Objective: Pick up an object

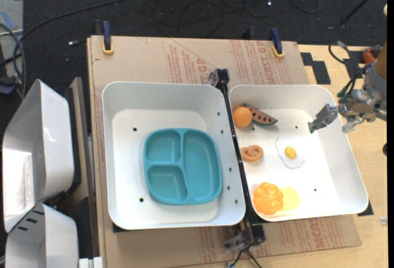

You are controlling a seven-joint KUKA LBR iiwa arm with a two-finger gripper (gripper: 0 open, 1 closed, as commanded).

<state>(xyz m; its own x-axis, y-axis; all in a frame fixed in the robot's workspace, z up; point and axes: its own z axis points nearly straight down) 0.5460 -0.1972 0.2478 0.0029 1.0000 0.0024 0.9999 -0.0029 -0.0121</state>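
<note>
The gripper (334, 117) hangs open and holds nothing at the right bin (354, 162) edge, near the toy fried egg (290, 153) it could grab

Bench (184, 54): brown board, red print, two blue clamps (107, 37) on its back edge. Two white bins sit on it side by side, touching at centre. Left bin (117, 137) holds a teal divided tray (183, 166). Right bin (332, 156) holds an orange (242, 116), a melon slice (263, 117), a pretzel (252, 153), a fried egg (290, 153) and an orange pepper (268, 198).
</note>
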